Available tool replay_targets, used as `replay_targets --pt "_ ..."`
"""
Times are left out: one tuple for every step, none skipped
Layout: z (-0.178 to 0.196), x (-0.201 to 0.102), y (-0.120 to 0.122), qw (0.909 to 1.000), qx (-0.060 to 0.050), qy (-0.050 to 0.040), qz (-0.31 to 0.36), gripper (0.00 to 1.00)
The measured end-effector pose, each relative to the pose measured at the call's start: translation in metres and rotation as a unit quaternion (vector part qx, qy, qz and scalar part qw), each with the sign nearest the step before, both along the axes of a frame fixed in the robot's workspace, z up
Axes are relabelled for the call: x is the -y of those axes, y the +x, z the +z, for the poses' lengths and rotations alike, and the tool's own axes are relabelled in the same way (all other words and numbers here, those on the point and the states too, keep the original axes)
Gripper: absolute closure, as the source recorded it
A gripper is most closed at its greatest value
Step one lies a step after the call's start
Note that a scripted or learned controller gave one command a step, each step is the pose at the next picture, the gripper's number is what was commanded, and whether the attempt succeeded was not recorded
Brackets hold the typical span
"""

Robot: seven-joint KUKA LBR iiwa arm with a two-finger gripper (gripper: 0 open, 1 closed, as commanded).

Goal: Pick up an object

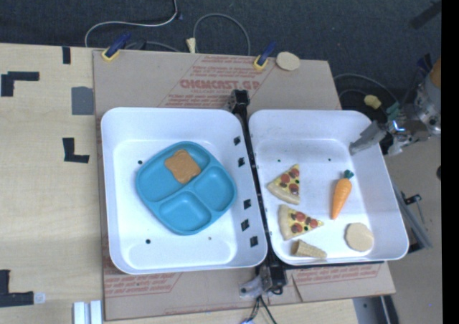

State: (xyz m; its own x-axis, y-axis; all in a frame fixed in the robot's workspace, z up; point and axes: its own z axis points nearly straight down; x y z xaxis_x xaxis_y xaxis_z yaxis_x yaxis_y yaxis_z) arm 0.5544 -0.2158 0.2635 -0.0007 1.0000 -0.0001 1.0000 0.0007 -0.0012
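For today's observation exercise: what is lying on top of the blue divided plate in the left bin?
A brown toast-like slice lies in the blue divided plate's upper compartment. The other two compartments show bare blue. The plate surface under the slice is covered.

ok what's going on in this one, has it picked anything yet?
Nothing is picked yet. The grey arm's gripper sits at the upper right rim of the right white bin, over its edge, with nothing between its fingers. In that bin lie two toy pizza slices, an orange toy carrot, a tan wedge and a round beige biscuit. The left white bin holds a blue divided plate with a brown toast square on it.
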Motion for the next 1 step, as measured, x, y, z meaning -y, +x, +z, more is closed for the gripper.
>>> replay_targets --pt "-0.1135 0.0070 0.0080 1.0000 -0.004 0.0011 0.000 0.00"
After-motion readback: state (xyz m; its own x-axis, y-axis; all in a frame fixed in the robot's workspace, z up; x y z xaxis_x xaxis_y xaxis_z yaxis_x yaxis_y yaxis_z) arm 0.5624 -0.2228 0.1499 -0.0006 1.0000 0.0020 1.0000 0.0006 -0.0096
